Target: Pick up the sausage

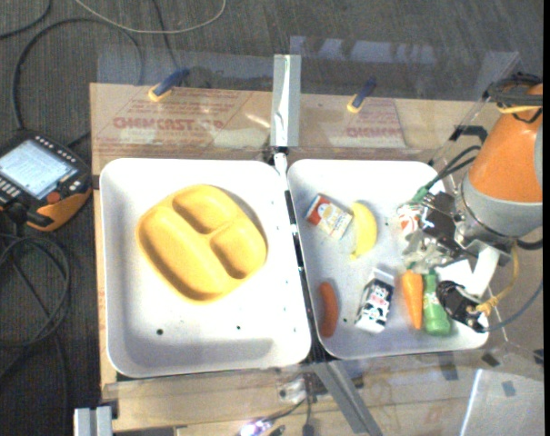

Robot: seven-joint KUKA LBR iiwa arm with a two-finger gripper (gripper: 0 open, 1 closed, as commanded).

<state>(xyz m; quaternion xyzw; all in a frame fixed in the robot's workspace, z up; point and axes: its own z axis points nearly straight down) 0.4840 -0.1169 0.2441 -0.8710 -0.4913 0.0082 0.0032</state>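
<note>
Light falls evenly from above, bright enough that both white bins (202, 339) read clean and slightly washed out. The yellow divided plate (202, 241) carries soft highlights on its raised ridges and casts only a faint shadow onto the bin floor beside it. Just beyond the bins, pale glare streaks lie across a clear plastic sheet (329, 116), veiling the red print under it. The dark carpet (256, 16) farther back stays dim and grainy. Sharpness is modest throughout; small items near the plate look soft-edged. The orange band (511, 157) on the arm appears saturated, its outline slightly blurred.
</note>
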